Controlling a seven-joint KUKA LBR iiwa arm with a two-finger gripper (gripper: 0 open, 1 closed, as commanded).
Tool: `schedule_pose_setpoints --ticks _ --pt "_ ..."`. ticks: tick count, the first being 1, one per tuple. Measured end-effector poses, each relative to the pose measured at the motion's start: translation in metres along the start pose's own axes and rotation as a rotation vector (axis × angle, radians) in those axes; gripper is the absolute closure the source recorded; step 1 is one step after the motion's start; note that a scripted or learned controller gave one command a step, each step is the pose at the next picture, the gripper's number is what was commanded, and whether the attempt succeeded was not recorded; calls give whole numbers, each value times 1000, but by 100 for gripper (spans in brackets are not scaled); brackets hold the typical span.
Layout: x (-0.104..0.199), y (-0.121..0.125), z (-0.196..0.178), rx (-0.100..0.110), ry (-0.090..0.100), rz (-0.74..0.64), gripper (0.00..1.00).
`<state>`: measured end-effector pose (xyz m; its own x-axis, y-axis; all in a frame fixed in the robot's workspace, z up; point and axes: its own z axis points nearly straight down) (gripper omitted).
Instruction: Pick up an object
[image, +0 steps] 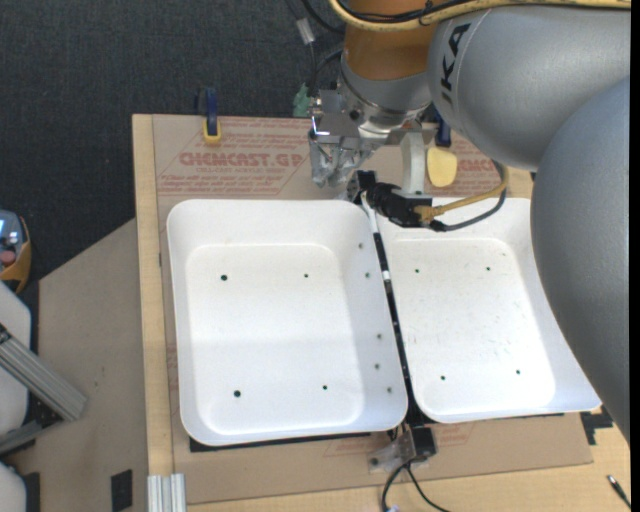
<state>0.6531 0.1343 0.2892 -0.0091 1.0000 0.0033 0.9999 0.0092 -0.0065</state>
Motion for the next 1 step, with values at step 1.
schedule_pose_setpoints --ticks 1 --pt "97 0 73 3 -1 0 100"
